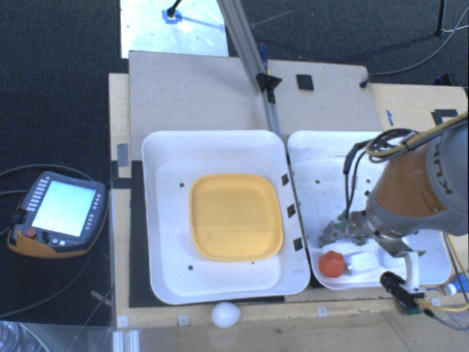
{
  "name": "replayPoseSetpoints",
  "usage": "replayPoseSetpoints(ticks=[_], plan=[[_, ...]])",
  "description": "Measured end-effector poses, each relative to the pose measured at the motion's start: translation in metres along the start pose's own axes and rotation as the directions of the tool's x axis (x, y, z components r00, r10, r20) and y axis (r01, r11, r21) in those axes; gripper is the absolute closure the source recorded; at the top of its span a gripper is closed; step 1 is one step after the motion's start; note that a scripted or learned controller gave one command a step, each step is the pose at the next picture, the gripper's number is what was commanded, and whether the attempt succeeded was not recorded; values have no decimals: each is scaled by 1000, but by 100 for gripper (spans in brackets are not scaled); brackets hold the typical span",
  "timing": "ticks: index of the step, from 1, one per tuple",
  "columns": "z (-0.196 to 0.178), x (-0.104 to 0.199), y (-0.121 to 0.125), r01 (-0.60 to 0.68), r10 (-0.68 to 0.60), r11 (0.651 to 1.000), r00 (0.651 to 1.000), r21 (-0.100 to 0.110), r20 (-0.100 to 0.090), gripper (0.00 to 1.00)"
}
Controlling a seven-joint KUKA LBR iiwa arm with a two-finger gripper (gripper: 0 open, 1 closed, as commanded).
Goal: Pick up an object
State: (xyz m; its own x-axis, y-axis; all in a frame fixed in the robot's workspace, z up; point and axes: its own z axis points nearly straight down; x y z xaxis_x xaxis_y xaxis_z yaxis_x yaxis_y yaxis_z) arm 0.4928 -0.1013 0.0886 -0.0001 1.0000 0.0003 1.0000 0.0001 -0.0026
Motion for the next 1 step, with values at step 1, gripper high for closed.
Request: replayPoseSetpoints(ticks=[1], plan=[[-12, 0, 1, 0, 0, 1000, 1000, -4, 0, 100]])
